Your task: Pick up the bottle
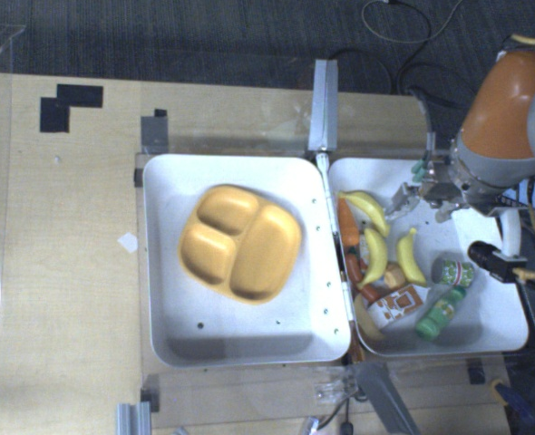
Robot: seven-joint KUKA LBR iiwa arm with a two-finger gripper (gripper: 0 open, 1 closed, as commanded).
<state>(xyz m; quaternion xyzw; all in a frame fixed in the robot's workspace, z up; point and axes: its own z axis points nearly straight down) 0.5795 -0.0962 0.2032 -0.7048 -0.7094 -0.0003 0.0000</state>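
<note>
The gripper (419,195) is seen over the upper part of the right bin (494,338), above the bananas; its metallic fingers appear spread, with nothing between them. The green bottle (442,309) is found lying on its side low in that bin, its cap end pointing down-left, well apart from the gripper. It lies just beside a green-topped can (455,271) and a brown-and-white packet (396,304), with one banana (411,260) close above.

A miss is judged likely if the descent is made where the gripper hangs now: bananas would be met instead. At the bottle itself, a finger could be caught on the can or packet, and the round body could be rolled or squeezed out of a closing grasp.

Much of the arm is cut off at the right edge. The fingertips are small and blurred against the white bin, so their spread is read with some doubt. The bottle's label cannot be made out. In the left bin (168,243) a yellow sectioned tray (240,243) is left untouched.
</note>
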